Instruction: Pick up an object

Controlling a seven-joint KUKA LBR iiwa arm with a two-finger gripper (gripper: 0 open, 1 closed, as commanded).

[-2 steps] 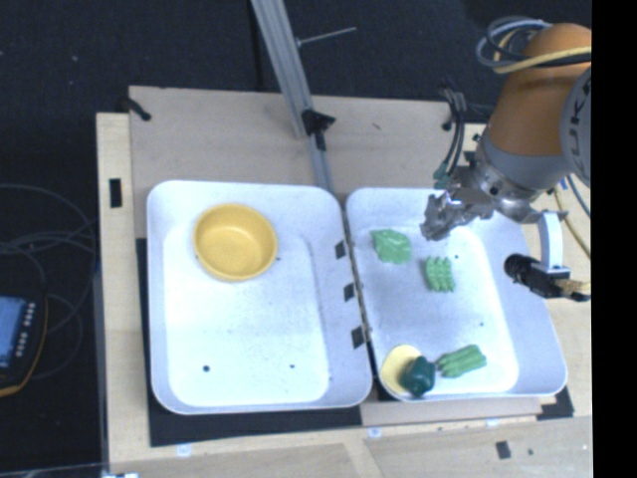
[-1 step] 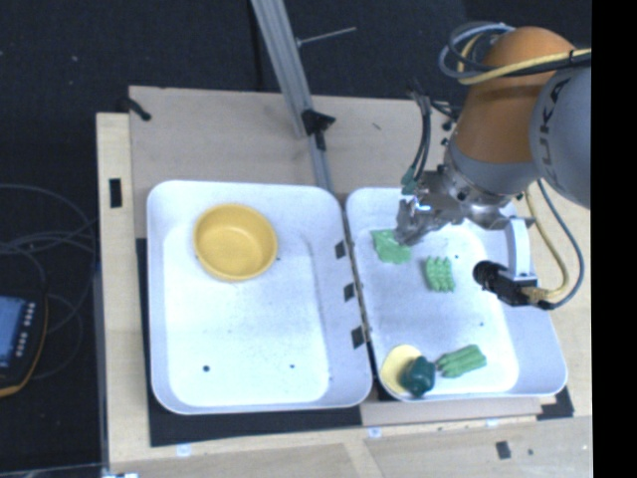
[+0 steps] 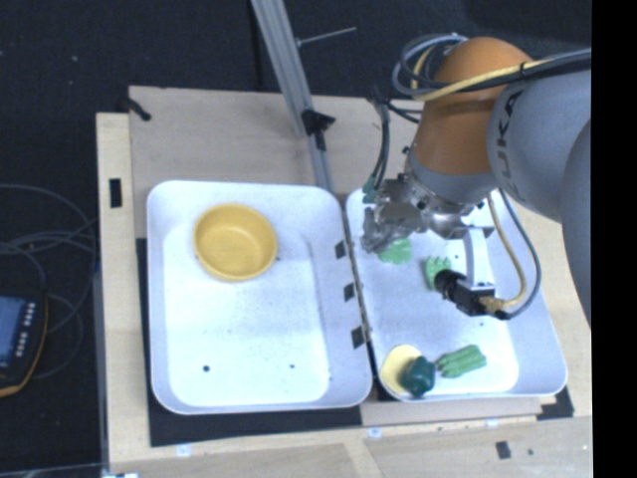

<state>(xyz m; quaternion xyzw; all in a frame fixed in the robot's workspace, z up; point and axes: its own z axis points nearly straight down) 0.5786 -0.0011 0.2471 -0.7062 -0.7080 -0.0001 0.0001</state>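
The gripper (image 3: 382, 235) is hovering over a green piece (image 3: 396, 253) at the right bin's (image 3: 537, 352) upper left; whether it is gripping is unclear. Judging by this, the grasp is underway; a lift comes next.

The arm (image 3: 542, 137) has a smooth, rounded grey casing with dark lettering on its side and a broad orange band (image 3: 463, 108) above the wrist. Grey and yellowish cables loop over the band and down the right side. Below sits a metallic grey gripper (image 3: 383, 229).
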